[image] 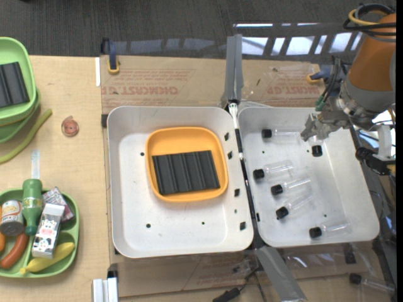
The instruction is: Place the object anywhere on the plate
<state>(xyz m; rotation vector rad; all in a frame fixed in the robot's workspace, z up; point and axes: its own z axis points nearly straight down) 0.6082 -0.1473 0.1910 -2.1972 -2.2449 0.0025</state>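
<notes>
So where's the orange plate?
The orange plate sits in the left bin, toward its top, with a dark ridged block lying on it.

We count two white bins (126, 231) below one gripper (313, 131). In the bin under the gripper lie six clear tubes with black caps (281, 168). The bin away from it holds one orange plate (186, 142) bearing one dark ridged slab (187, 172). Farther off we count two green trays (69, 257).
</notes>
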